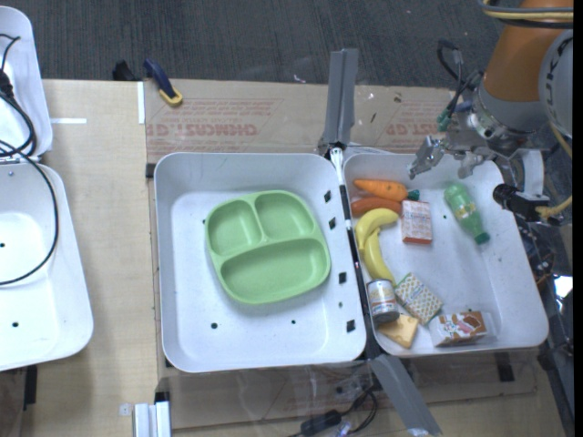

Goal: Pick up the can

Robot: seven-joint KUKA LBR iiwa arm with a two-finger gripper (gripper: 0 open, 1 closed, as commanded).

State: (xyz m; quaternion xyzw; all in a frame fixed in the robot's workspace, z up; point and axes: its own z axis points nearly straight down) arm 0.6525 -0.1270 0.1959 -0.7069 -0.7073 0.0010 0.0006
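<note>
The small metal can (382, 299) stands upright near the right bin's (510, 330) front left corner, touching the curved yellow banana (373, 241) and a checkered packet (418, 296). The gripper (444, 153) hovers over the bin's back edge, its thin metal fingers parted and holding nothing. A green divided plastic plate (267, 244) lies in the left bin (182, 271).

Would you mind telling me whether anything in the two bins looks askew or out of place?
Nothing looks spilled or damaged. The can lies tipped on its side by the right bin's left wall, below the banana.
</note>
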